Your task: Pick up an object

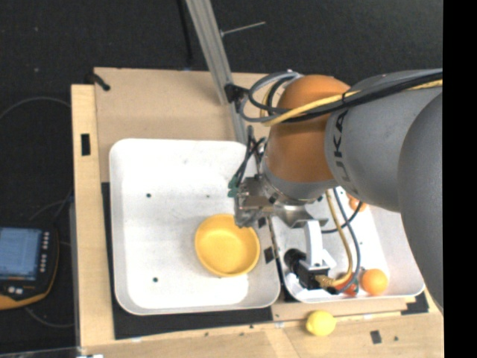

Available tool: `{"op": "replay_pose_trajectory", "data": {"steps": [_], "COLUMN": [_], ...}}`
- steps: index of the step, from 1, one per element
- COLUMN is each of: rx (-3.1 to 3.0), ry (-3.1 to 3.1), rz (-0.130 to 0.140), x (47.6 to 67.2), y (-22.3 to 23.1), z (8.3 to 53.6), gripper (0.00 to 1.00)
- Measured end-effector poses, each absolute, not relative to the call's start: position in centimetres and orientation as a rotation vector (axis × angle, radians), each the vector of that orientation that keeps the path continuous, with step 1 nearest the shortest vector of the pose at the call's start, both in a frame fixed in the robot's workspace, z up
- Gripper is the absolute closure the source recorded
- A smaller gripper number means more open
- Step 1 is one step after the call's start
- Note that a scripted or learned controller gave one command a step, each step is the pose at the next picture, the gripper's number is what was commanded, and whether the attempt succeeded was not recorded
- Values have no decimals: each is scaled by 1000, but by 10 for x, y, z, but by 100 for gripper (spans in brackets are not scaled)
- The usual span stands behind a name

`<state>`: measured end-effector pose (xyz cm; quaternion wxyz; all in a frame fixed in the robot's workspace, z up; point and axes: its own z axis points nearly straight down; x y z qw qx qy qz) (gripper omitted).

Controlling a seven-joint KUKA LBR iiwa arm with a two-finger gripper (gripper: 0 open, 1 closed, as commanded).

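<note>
In the white bin [149,170] on the view's left, close to its right wall and toward the front: a yellow bowl [226,252], upright, hollow side up. Just over the far right rim of the bowl: the gripper [250,213], grey metal, touching the rim or only very near it, hard to say which. Spread or pressed together: impossible to tell, with its lower end lost behind its own body and in shadow.

Above the right bin [399,278]: the large grey arm [380,148] with its orange band, covering most of that bin's floor.

In the front right corner of the right bin: a small orange ball [373,280]. On the worktop [149,103], just outside the front wall of the right bin: a small yellow round thing [320,323], too small to name. At the far left, cut off by the edge: a device with a blue screen [22,263].
</note>
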<state>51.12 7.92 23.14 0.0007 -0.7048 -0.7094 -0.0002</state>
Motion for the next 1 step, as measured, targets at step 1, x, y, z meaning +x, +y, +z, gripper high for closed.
{"op": "replay_pose_trajectory", "data": {"steps": [1], "rx": [-2222], "ry": [-2221], "rz": [-3], "x": [512], "y": [77], "z": [232], "gripper": [0]}}
